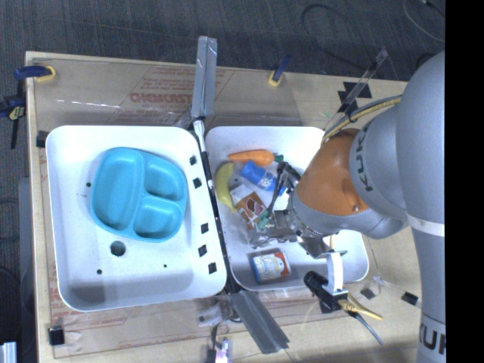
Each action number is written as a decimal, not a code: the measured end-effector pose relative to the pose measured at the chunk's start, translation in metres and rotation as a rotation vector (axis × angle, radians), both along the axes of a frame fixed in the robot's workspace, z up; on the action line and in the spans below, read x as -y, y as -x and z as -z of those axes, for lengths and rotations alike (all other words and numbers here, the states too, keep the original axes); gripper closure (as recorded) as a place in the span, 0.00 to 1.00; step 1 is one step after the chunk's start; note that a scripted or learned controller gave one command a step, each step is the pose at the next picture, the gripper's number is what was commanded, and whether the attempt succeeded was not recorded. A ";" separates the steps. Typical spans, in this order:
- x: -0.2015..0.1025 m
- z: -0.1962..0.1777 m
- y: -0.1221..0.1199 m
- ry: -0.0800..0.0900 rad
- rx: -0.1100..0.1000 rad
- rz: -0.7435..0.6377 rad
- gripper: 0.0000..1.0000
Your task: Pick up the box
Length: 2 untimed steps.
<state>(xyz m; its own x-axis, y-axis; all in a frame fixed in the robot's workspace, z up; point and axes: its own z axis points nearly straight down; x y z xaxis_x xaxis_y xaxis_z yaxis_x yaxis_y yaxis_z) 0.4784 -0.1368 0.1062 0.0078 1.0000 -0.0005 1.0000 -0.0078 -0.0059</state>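
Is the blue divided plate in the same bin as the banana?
No, the blue divided plate lies in the left bin; the banana is in the right bin.

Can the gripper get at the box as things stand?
Probably yes. The gripper is down in the right bin beside the box, which lies uncovered among a banana, carrot and can.

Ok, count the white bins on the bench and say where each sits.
2. The left bin holds a blue divided plate; the right bin holds the clutter beneath the arm. They sit side by side.
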 end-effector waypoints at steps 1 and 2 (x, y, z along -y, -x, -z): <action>0.000 0.000 0.000 0.000 0.001 0.000 0.00; -0.058 -0.084 0.001 -0.001 0.001 0.124 0.00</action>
<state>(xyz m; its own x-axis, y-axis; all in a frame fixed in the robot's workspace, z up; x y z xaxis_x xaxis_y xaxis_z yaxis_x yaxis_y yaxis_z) 0.4771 -0.0790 0.1900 0.1319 0.9913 0.0001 0.9913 -0.1319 -0.0049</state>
